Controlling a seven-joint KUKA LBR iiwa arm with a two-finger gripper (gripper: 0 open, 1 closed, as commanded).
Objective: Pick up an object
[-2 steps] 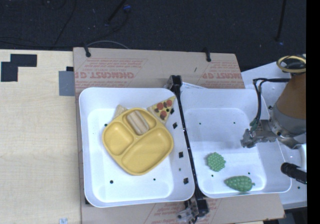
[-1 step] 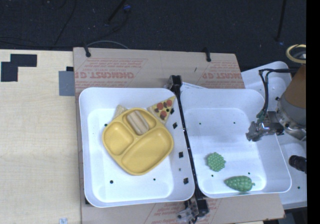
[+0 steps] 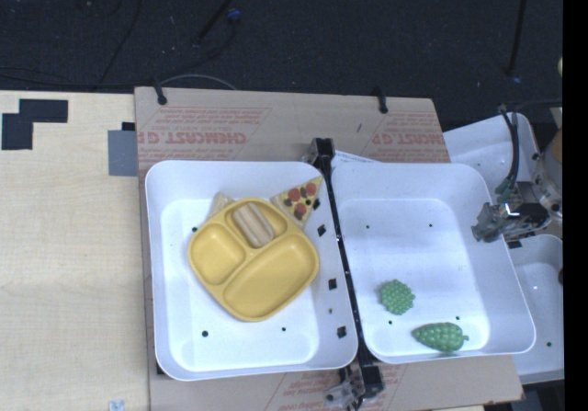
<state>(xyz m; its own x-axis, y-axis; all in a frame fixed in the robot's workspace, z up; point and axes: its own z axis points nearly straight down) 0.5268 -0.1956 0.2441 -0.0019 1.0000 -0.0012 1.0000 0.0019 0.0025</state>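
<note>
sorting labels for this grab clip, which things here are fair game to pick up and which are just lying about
Could be picked:
- yellow divided plate, left bin
- tan bread-like piece in a plate compartment
- pizza slice toy, by the plate's upper right
- round green piece, right bin
- long green piece, right bin

Lying about:
- two white bins
- cardboard sheet underneath
- cables on dark floor

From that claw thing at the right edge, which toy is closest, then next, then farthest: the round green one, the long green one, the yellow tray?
From the gripper:
1. Round green toy, right bin, middle.
2. Long green toy, right bin, front; nearly as close, hard to call.
3. Yellow tray, left bin, clearly farthest.
</note>
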